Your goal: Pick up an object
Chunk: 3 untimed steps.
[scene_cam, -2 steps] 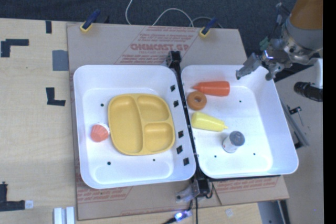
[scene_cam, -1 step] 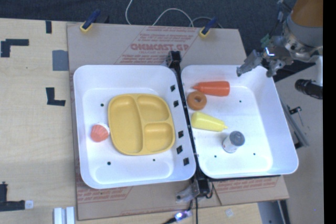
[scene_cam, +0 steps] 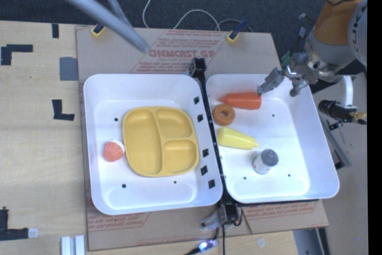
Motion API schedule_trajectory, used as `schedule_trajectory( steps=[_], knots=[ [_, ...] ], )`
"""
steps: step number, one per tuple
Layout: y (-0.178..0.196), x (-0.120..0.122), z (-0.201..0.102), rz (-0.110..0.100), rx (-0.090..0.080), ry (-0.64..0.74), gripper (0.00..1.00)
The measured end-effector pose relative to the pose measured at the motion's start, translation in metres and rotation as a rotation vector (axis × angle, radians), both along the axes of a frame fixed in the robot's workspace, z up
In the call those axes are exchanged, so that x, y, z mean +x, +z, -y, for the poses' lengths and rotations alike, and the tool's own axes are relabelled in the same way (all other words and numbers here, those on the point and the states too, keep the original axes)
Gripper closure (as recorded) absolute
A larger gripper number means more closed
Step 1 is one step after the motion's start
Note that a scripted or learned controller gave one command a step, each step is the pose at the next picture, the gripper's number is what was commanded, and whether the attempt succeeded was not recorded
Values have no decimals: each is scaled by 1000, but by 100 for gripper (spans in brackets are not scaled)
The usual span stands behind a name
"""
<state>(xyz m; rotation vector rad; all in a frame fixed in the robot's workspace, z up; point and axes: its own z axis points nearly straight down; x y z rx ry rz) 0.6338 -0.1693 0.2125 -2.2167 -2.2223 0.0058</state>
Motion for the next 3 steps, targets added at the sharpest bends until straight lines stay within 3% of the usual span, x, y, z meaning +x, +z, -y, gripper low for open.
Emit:
schedule_trajectory(
  steps=[2, 3],
  knots=[
    [-128, -2, 0, 0, 0, -1, 0],
    [-114, 0, -1, 3, 0, 0, 100]
  ],
)
